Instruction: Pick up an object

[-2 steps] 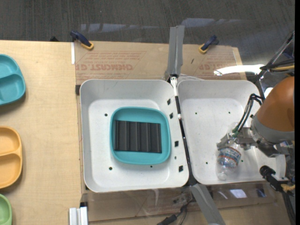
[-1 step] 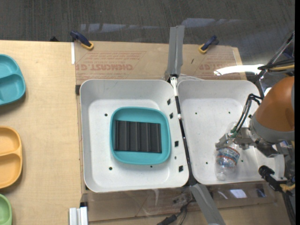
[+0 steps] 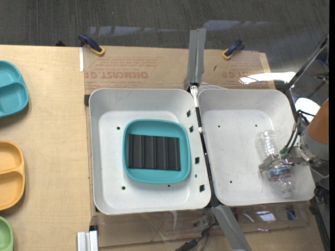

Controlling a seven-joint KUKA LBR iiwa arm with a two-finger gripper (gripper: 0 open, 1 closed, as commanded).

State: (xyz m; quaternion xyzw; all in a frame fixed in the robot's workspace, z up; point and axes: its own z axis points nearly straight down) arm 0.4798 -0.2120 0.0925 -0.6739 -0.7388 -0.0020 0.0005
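A clear plastic bottle [image 3: 274, 161] with a blue label lies on the floor of the right bin [image 3: 235, 140], near its right wall, its length running from back to front. My gripper [image 3: 277, 164] reaches in from the right and sits low over the bottle's middle, crossing it just above the label. A teal tray [image 3: 156, 178] with a dark ribbed insert rests in the middle of the left bin [image 3: 104, 140].
The two white bins sit side by side on cardboard held by clamps [image 3: 92, 44]. Left of them on the wooden table lie a teal divided plate [image 3: 10, 95], an orange one [image 3: 9, 182] and a green edge [image 3: 4, 237].
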